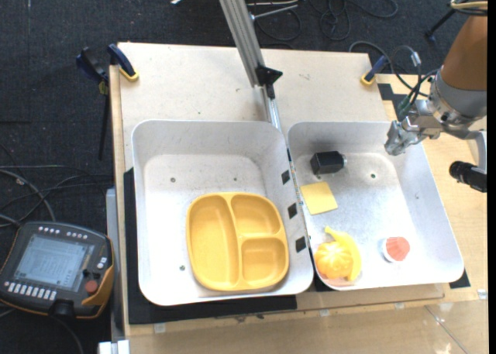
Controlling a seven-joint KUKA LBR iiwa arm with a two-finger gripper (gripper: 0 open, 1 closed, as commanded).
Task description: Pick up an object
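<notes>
— Where was the metal two-finger gripper (395,143)?
— Hung over the far right corner of the right shallow white bin (434,213). Could not tell if the jaws were released or clenched.
— And around the jaws?
— Just left of them, a small black block (327,162). Nearer and left, a flat yellow square card (319,197), then a crumpled yellow-orange soft toy (338,258). Straight toward the front, a small red round disc (397,249). Far left, in the other bin (155,190), a yellow divided plastic tray (236,240).
</notes>
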